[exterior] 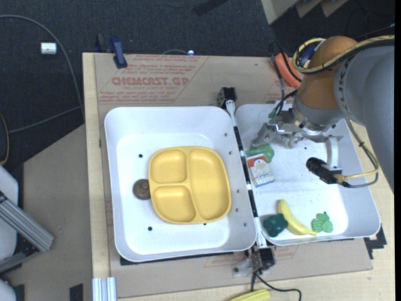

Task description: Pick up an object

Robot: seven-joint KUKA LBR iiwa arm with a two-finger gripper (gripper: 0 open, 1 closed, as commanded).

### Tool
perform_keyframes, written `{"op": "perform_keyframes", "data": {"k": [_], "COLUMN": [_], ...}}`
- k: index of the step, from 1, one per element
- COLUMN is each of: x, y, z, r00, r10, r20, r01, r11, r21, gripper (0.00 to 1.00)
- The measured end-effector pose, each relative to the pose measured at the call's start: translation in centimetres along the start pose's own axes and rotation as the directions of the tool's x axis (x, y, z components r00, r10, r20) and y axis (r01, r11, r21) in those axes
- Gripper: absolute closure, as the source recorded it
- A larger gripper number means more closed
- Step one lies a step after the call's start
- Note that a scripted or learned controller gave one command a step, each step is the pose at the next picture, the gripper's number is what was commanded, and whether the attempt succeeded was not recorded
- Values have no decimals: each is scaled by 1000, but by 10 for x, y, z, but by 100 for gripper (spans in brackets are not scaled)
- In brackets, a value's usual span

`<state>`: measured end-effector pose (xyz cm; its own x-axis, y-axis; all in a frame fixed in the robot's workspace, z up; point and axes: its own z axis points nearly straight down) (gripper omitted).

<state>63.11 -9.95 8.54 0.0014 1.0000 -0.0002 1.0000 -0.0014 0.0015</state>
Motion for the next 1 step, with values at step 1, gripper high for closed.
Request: {"op": "perform_keyframes", "data": {"k": [1], "x": [-31], "y": [-98], "z": [1], "r00": [1000], "r10": [0], "r20": [0], "r01": [0], "r11": [1000], "r21": [3], "gripper": [0]}}
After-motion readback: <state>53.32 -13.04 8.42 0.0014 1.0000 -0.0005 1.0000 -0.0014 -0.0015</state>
